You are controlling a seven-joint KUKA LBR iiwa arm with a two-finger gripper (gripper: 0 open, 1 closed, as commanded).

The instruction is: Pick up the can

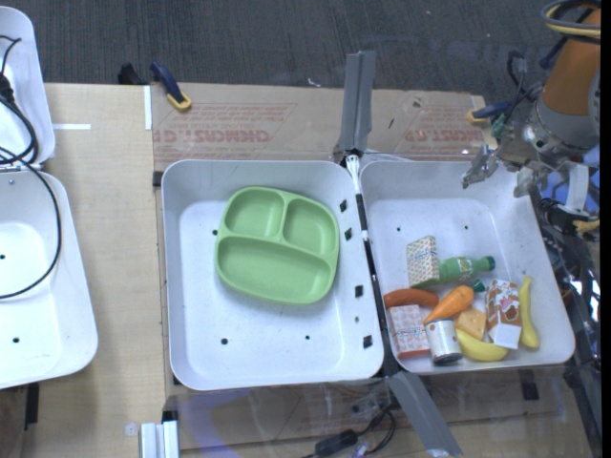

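My gripper (492, 160) over back-right corner of right bin (535, 227), near rim; open or clenched: can't tell. Nothing visibly held. Can (442, 341) lies on side at front of right bin, well apart from me, touching banana (480, 349), just below carrot (451, 304). Green bottle (458, 268) behind carrot. Left bin (181, 256) has green plate (278, 244), 3 compartments.
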